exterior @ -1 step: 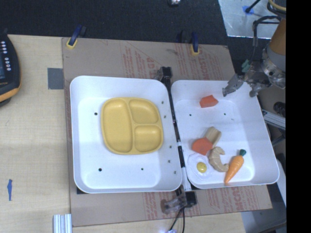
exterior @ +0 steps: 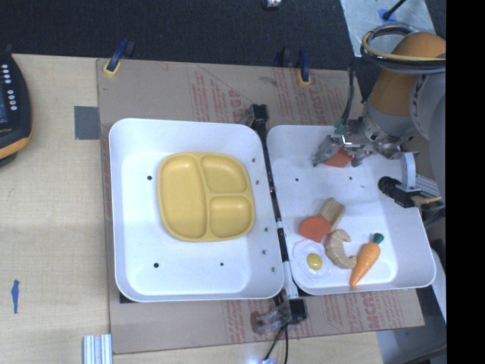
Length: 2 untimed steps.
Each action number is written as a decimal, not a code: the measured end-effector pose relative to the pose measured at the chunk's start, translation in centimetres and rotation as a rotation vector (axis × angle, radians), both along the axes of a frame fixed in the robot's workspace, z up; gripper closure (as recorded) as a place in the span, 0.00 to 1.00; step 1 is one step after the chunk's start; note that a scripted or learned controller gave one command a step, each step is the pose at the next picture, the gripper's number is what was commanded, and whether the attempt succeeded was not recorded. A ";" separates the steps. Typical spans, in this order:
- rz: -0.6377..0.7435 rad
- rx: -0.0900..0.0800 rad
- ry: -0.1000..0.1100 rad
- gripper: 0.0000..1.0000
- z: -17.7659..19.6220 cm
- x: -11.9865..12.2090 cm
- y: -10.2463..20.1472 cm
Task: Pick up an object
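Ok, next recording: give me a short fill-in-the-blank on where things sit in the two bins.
1. The yellow divided plate lies in the ______ bin.
2. The carrot has a ______ top.
3. The fried egg lies at the right bin's ______ edge in this view.
4. The gripper is over a ______ object in the right bin.

Missing words: left; green; lower; red

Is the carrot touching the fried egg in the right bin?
Apart. The camera view shows a strip of bare white bin floor between the carrot and the fried egg.
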State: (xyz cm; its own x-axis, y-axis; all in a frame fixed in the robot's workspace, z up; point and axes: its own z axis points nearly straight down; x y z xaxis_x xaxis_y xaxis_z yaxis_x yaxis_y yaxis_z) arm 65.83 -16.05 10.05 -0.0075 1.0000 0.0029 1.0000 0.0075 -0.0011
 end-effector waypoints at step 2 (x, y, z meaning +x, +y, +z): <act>0.001 -0.003 -0.004 0.00 -0.8 -3.7 5.0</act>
State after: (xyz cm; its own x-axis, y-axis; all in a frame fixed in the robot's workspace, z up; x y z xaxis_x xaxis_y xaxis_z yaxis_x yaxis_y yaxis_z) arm 62.14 -11.04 9.27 -0.0081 1.0000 -0.0003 1.0000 0.0081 0.0030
